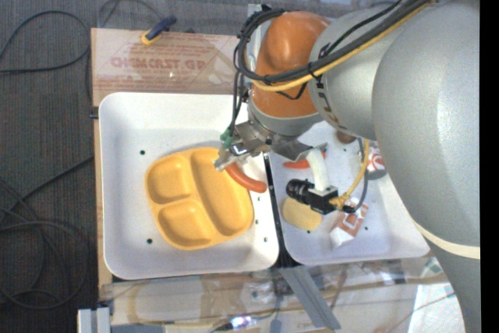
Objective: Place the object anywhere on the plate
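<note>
A yellow plate (195, 199) with three compartments lies in the left white bin (125, 136). An orange-red sausage-shaped object (248, 178) lies across the plate's right rim, close to the wall between the two bins. My gripper (228, 154) hangs over the plate's upper right corner, just above the upper left end of the sausage. Whether it touches or grips the sausage is hidden by the wrist.
The right bin (390, 246) holds a pale yellow round thing (298, 214), a red piece (296, 164), a white piece (316, 161) and a red-and-white packet (351, 224). The big grey arm covers most of that bin. A brown board (156, 66) lies behind the left bin.
</note>
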You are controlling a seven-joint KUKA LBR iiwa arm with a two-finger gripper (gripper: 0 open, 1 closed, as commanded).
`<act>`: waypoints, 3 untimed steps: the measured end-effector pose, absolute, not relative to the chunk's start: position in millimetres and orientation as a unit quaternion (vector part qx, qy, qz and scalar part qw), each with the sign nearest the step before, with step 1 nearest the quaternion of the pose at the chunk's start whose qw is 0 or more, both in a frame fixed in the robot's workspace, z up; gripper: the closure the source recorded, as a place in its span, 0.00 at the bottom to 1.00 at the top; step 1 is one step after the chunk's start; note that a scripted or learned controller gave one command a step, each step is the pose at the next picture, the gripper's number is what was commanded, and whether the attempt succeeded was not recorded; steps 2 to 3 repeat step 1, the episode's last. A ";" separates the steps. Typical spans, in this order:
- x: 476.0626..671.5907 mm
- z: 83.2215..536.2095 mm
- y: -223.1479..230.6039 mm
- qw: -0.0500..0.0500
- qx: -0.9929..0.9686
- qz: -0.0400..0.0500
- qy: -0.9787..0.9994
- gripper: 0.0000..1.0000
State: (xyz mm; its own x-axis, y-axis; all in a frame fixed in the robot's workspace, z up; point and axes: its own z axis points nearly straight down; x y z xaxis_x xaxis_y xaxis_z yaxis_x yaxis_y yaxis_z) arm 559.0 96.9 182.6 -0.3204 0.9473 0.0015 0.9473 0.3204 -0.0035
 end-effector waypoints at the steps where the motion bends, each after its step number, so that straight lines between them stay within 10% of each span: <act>1: 559.0 182.5 96.8 0.002 -0.583 0.001 -0.812 0.00; 3: 559.0 182.5 96.8 0.002 -0.583 0.001 -0.812 0.00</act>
